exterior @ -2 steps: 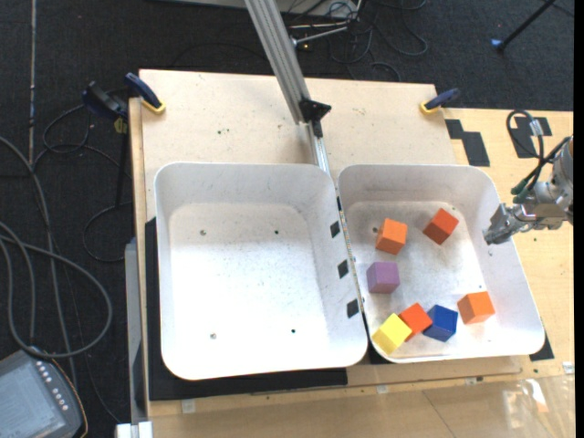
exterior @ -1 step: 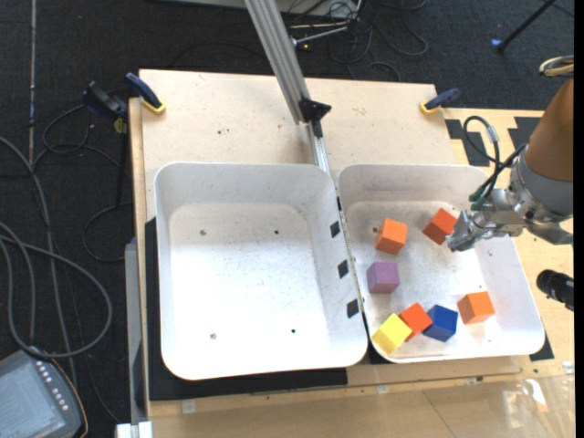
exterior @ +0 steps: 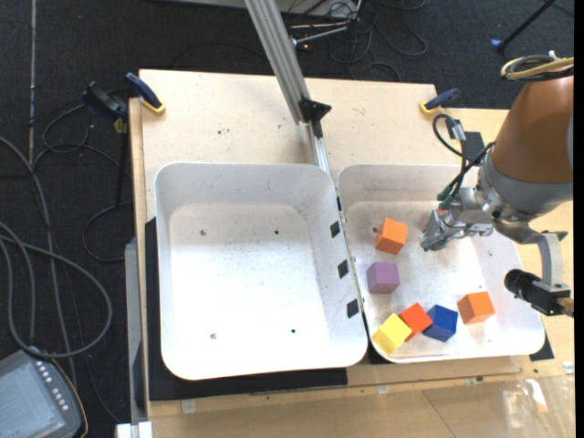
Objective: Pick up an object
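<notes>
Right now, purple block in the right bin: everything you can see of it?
The purple block is a small matte cube, plain lilac faces, no markings. It sits flat on the right bin floor near the left wall, turned slightly. Nothing touches it: an orange cube lies above it, the gripper up and right.

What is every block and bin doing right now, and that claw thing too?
Gripper: over right bin, holding nothing visible.
Upper orange block: lying loose.
Purple block: lying loose.
Yellow block: touching middle orange block.
Blue block: beside it.
Right orange block: apart.
Right bin: holds six blocks.
</notes>
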Controlling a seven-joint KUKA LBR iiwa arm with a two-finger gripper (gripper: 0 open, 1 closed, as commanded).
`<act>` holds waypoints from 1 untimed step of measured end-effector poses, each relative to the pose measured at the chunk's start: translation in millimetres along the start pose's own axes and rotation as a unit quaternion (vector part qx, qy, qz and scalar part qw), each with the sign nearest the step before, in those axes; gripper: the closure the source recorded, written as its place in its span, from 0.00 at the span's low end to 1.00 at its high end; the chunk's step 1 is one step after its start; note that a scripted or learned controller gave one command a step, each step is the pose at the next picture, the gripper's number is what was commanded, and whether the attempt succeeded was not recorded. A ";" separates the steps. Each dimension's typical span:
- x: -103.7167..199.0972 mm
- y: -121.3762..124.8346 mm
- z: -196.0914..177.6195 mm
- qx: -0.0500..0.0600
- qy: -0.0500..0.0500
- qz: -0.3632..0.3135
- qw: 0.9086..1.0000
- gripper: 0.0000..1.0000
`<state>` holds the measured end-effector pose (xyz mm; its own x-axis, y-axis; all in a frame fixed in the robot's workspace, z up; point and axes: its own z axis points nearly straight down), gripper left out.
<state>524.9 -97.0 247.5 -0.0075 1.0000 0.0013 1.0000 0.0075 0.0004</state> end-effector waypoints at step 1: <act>54.2 1.6 12.8 0.001 0.000 -0.001 1.000 1.00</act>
<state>526.1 -42.8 234.8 -0.0085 1.0000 0.0018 1.0000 0.0085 -0.0007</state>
